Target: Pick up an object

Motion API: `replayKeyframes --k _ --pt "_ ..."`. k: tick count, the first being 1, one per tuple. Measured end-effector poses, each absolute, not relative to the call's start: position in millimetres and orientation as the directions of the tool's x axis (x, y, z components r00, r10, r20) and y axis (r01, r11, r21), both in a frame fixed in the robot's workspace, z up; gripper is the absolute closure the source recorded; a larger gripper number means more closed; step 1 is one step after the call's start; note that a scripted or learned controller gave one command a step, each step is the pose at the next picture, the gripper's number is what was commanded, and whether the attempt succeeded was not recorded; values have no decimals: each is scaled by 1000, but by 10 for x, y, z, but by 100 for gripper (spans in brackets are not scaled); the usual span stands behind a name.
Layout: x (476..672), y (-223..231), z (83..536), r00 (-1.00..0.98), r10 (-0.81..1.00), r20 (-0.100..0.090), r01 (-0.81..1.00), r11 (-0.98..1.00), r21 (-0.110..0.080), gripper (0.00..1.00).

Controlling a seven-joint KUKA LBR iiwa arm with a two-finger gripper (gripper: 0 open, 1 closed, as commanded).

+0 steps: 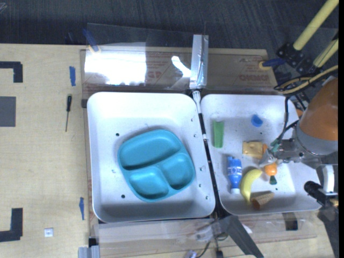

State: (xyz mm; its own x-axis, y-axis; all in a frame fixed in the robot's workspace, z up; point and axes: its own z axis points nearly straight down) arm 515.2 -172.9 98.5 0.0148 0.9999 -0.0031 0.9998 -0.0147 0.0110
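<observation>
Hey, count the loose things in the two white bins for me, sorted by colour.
Blue: 3, divided tray, bottle, small cap
Green: 1, block
Yellow: 1, banana
Orange: 1, small ball
Tan or brown: 2, packet, cork-like piece
Total: 8

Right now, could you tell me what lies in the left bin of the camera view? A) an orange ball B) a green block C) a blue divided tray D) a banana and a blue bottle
C: the blue divided tray lies alone in the left bin, while the banana, blue bottle and green block lie in the right bin.
</observation>
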Motion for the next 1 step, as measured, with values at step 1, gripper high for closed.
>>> replayKeyframes --k 1 --pt "5067 -938 2462 59 998 1 998 -59 6 100"
